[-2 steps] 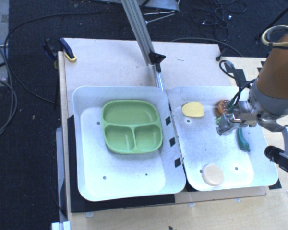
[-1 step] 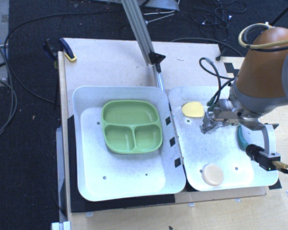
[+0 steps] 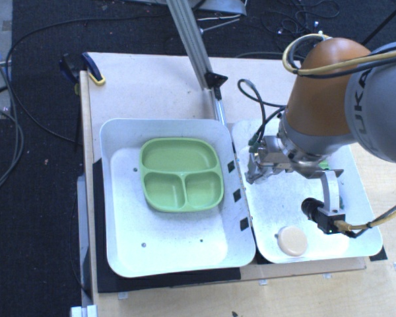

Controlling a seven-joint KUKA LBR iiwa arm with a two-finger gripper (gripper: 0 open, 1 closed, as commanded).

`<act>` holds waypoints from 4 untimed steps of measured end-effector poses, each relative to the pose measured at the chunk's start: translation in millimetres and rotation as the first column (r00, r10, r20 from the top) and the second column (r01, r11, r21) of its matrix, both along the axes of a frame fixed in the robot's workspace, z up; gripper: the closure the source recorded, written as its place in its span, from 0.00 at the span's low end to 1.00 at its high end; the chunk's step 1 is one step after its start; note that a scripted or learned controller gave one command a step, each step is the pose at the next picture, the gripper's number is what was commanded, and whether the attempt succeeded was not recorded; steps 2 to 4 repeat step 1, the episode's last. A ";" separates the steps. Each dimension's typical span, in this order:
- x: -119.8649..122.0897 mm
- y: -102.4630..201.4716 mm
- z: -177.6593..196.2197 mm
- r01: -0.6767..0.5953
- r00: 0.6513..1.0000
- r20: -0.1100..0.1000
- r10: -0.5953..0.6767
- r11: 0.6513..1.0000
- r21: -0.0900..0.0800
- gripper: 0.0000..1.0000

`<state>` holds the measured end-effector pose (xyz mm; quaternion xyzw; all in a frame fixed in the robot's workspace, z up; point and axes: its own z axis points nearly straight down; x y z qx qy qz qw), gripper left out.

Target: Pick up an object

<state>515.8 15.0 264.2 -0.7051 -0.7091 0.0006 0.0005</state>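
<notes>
A green divided plate [image 3: 182, 174] lies in the left bin [image 3: 119, 243], toward its back. In the right bin [image 3: 270, 207] a round beige object [image 3: 293, 241] rests near the front edge. A small green object [image 3: 325, 166] peeks out from under the arm at that bin's right side, mostly hidden. My gripper [image 3: 256, 170] hangs over the left part of the right bin, below the orange wrist band, well back and left of the beige object. Nothing shows between its fingers.
A slanted metal pole [image 3: 195, 45] rises behind the bins. A black camera module with cable [image 3: 322, 216] sits on the arm over the right bin's front right. Black clips [image 3: 237, 193] line the seam between the bins. Cables cover the floor behind.
</notes>
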 end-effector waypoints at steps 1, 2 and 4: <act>4.8 52.1 -20.7 -0.002 1.000 -0.001 0.002 1.000 0.001 1.00; 4.8 52.1 -20.7 -0.002 1.000 -0.001 0.002 1.000 0.001 1.00; 4.8 52.1 -20.7 -0.002 1.000 -0.001 0.002 1.000 0.001 1.00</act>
